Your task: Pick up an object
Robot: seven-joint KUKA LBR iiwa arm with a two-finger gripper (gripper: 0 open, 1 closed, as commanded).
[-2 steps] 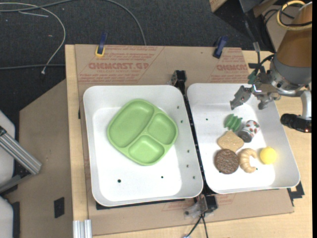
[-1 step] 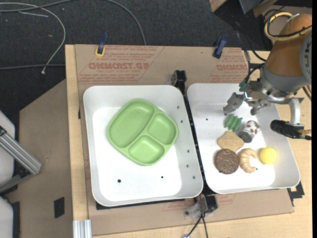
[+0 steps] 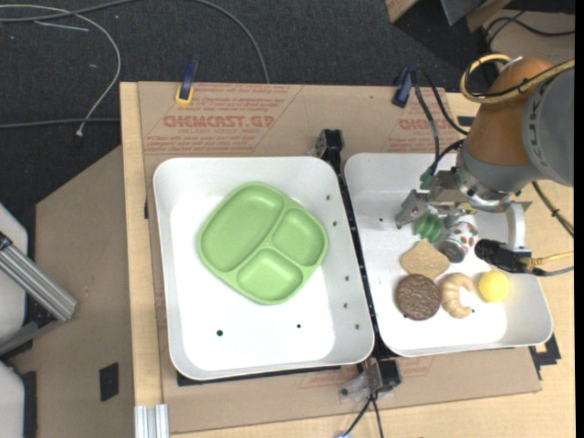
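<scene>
Two white bins; gripper (image 3: 429, 219) in right bin (image 3: 383, 190), above toast slice (image 3: 424, 260); grasp state unclear.

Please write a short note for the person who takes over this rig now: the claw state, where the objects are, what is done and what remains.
Claw: low over the upper part of the right bin; whether it is open or shut cannot be told, and no object is seen in it.
Objects, all in the right bin: tan cracker, dark round cookie, croissant, yellow ball, and a small white-and-red item by the claw.
Left bin: green divided plate.
Done: nothing lifted, as far as visible.
Left: grasp one object and lift it.
</scene>
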